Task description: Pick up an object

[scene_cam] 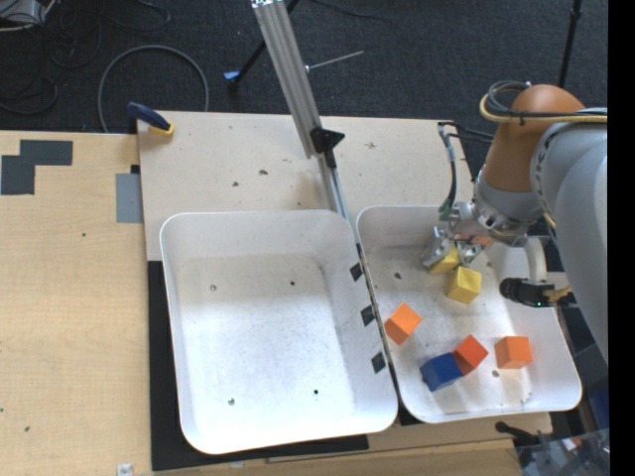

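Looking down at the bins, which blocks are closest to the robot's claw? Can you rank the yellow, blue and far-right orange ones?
Measured from the gripper in the right bin:
1. Yellow block, just below the gripper.
2. Far-right orange block, lower, near the bin's right side.
3. Blue block, lowest, near the bin's front edge.
The last two are fairly close; the blue looks slightly farther.

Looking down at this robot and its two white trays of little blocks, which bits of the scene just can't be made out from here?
- Gripper, camera view: its fingers are too small and cluttered to read as open or shut.
- Small yellow block at the gripper's tip: partly covered by the metal, so a grip on it is unclear.
- Blue cube: the red-orange cube overlaps its corner.
- Grey arm: cut off by the right edge.
- Right white bin: its far corner hides behind the arm.
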`<state>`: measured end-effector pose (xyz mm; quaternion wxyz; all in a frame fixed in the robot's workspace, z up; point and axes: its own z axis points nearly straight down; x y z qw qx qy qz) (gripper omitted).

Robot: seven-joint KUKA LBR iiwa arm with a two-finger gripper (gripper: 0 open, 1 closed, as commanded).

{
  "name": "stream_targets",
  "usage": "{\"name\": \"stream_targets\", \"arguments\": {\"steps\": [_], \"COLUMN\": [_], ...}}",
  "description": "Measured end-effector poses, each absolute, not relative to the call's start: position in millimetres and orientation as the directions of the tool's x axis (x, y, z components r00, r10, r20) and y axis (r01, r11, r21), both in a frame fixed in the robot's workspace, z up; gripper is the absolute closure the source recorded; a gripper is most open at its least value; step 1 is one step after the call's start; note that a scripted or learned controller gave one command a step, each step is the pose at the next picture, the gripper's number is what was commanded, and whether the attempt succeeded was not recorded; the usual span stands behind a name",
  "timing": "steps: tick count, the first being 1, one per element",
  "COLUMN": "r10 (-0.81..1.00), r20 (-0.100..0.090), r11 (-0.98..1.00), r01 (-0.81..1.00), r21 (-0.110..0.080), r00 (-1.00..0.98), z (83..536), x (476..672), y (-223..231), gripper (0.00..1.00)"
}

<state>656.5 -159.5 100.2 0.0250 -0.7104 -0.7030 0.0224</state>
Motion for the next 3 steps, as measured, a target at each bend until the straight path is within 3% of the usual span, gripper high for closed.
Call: {"name": "stream_targets", "arguments": {"steps": [1, 2, 3], "r10": [1.0, 1.0, 1.0], "r20": [0.001, 0.004, 0.0], "r11": [0.005, 0.007, -0.002], "r01": [1.0, 1.0, 1.0], "r21": [0.004, -0.006, -0.007], "r00": [-0.005, -0.007, 0.002], "z": [195.5, 189.4, 189.4], "x": [644.8, 631.4, 618.6], "y": [-77.8, 8.6, 5.2], "gripper": [1.0, 1.0, 1.0]}}
